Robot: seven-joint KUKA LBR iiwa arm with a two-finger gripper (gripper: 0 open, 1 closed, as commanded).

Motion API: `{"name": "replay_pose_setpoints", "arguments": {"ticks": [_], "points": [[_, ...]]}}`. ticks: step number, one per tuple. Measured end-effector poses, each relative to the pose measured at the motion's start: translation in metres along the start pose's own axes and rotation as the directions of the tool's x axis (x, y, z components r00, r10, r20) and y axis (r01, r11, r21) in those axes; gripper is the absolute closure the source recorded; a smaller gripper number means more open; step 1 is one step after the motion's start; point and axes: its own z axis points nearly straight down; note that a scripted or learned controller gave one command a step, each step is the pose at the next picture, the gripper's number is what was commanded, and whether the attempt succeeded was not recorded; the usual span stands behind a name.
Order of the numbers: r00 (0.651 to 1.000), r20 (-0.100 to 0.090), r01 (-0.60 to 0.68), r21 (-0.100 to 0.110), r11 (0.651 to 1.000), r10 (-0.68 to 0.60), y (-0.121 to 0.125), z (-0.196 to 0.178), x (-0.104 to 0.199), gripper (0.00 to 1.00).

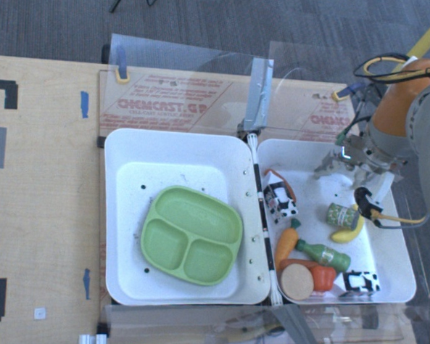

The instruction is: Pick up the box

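Note:
A small black-and-white box lies in the right bin, close to its left wall. A second black-and-white patterned piece rests near the bin's front right corner. My gripper hangs over the back of the right bin, to the right of and behind the box and apart from it. Nothing shows in its grasp. The grey arm with its orange band comes in from the upper right.
The right bin also holds a carrot, a green bottle, a green can, a banana, a tan disc and a red piece. A green divided plate lies in the left bin.

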Motion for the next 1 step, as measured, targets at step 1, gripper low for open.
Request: {"name": "replay_pose_setpoints", "arguments": {"ticks": [1], "points": [[1.0, -0.002, 0.012, 0.003, 1.0, -0.012, -0.0503, -0.0003, 0.0428, 0.0]]}}
